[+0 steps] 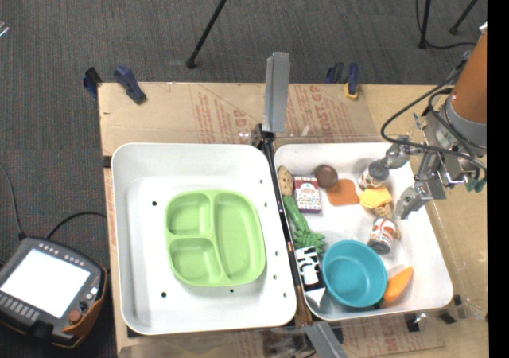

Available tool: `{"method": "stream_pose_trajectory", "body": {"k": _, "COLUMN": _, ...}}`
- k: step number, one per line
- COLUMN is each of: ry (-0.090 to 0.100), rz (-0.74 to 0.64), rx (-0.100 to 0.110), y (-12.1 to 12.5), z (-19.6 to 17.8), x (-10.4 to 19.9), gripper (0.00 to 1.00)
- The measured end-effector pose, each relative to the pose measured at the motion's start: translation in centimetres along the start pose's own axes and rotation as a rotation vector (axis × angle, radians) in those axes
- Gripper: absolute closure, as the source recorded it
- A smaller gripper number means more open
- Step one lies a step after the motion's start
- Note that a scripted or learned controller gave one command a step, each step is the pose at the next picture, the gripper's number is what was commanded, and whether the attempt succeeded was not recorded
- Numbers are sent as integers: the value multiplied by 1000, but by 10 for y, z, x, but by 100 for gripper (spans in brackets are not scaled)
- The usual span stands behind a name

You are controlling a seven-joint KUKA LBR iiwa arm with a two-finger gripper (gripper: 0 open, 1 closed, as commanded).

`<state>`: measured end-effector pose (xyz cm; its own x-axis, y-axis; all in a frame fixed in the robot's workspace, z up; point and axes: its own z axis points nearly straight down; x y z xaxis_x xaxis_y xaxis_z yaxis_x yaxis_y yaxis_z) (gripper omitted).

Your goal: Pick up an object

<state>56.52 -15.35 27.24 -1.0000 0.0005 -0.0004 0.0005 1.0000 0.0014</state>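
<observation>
Clutter sits wholly in the right bin [442,265], which is probably why the arm [474,86] comes in over that bin's right rim: everything worth picking lies there. Taking the blue bowl [354,273] at the bin's near edge as the landmark, an orange carrot-like piece [398,283] lies just to its right, touching or nearly so. A small red-and-white can [383,234] stands just beyond the bowl, and a yellow toy [376,200] lies beyond that can, with another small can-like thing [372,176] farther back. Left of the bowl, against the wall shared with the other bin, a black-and-white item [308,264] lies close, with a green leafy toy [303,225] farther back. A red card box [307,194], a brown round piece [325,176] and a flat orange piece [343,192] lie well beyond the bowl, toward the far wall.

The left bin [131,189] holds one thing, a green divided plate [215,237] with three compartments, all bare; it looks set out as a drop place, though that is a guess.

The end effector [413,199] hangs beyond and right of the bowl, close beside the yellow toy and the red-and-white can. Whether it is spread or pressed together I cannot tell from this slant, and nothing visibly sits in it. Likely targets are those two nearest things. Both bins rest on a cardboard-covered tabletop [183,110].
</observation>
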Motion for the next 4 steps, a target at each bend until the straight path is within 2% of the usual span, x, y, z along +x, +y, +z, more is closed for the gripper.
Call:
{"method": "stream_pose_trajectory", "body": {"k": 1, "ry": 2, "rz": -14, "rx": -1, "y": -43, "z": 186, "x": 7, "gripper": 0}}
{"method": "stream_pose_trajectory", "body": {"k": 2, "ry": -31, "rz": 52, "rx": -2, "y": -53, "z": 177, "x": 65, "gripper": 0}}
{"method": "stream_pose_trajectory", "body": {"k": 3, "ry": -4, "rz": -7, "rx": -2, "y": 9, "z": 184, "x": -11, "gripper": 0}}
{"method": "stream_pose_trajectory", "body": {"k": 4, "ry": -4, "rz": 40, "rx": 0, "y": -17, "z": 184, "x": -81, "gripper": 0}}
